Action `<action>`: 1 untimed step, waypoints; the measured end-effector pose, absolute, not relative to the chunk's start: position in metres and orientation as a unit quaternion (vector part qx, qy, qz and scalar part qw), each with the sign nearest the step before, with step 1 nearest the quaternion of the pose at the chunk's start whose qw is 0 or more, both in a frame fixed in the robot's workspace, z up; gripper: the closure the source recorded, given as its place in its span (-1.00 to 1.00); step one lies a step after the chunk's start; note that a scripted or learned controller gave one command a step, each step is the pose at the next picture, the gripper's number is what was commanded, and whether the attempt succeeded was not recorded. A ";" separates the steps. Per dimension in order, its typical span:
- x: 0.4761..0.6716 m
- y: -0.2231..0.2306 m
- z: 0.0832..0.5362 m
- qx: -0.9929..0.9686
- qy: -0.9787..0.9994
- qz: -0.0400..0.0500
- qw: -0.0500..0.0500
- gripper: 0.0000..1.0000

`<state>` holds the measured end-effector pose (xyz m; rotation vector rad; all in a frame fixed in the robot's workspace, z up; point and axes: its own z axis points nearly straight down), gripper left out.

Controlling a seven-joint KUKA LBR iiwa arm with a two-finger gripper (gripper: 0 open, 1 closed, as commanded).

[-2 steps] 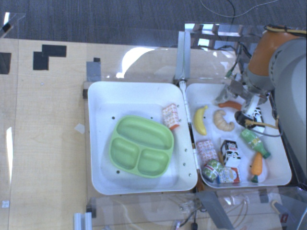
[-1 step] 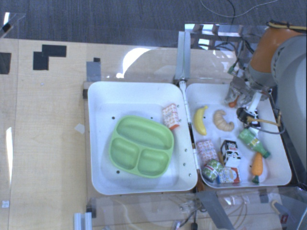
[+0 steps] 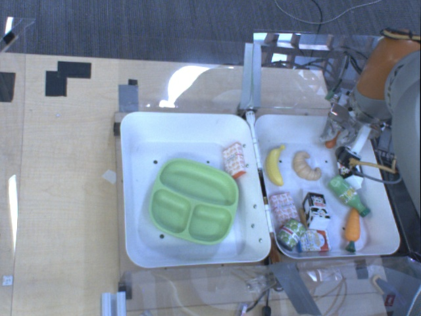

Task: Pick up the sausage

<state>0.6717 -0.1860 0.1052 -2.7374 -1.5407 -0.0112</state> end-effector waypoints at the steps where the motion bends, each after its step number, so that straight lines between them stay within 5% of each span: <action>1: 0.664 -0.128 0.194 -0.830 -0.558 -0.003 -0.003 1.00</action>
